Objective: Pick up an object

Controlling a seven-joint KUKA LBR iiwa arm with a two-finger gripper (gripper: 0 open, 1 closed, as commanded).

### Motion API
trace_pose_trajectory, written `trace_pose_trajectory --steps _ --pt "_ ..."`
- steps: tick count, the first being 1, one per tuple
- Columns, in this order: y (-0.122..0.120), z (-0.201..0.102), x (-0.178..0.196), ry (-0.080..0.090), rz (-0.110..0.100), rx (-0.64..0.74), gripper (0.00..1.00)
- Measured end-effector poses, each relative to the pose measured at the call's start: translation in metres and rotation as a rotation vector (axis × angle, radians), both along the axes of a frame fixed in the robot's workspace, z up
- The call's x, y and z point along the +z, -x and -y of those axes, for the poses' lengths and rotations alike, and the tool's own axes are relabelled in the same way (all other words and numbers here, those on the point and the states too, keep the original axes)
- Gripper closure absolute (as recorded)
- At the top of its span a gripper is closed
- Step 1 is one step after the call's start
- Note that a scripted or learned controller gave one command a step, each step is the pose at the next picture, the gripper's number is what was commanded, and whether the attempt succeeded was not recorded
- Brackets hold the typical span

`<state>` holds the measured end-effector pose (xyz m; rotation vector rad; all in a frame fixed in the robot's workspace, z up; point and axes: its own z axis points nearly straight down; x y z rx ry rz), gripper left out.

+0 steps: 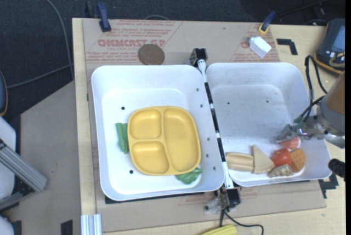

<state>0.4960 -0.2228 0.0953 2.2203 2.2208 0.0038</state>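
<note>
Low at the right bin's (258, 72) edge, the gripper (290, 132) hovers spread above the red toy (282, 156).

Yellow divided plate (164, 139) in left bin (104, 119), toy foods (269, 160) (tomato, bread) in right bin (247, 97), pincer (290, 132) above them.

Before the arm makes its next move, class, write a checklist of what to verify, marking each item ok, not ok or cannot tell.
1. Hand over the right white bin: ok.
2. Red round toy in that bin, near the hand: ok.
3. Object between the hand's tips: cannot tell.
4. Tan wedge-shaped block lying apart from the hand: ok.
5. Yellow divided plastic plate in the left white bin, out of the way: ok.
</note>
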Motion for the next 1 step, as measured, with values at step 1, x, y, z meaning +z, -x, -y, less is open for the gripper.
trace_pose_trajectory --steps 1 --pt "-0.0682 -0.0556 0.0464 0.001 0.0 0.002 1.0"
